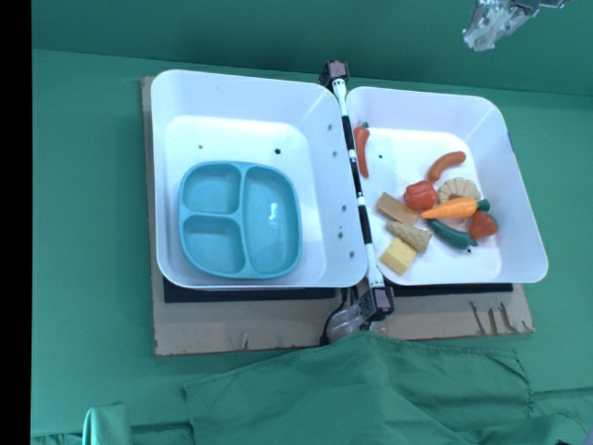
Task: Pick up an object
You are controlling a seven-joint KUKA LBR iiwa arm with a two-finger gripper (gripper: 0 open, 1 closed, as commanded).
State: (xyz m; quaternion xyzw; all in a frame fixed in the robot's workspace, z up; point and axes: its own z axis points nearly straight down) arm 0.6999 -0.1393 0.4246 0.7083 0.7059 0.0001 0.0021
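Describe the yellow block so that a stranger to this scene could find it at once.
Look in the right-hand white bin, where toy foods lie clustered. At the cluster's near-left corner, by the divider, lies the yellow block. Unlike its neighbours, it is a plain pale-yellow wedge.

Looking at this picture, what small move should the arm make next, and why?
Probably it should move down and toward the right bin. The gripper hangs high beyond that bin's far right corner, over the green cloth, holding nothing. All the toy foods, such as the carrot and the sausage, lie in that bin, while the left bin holds a blue divided plate.
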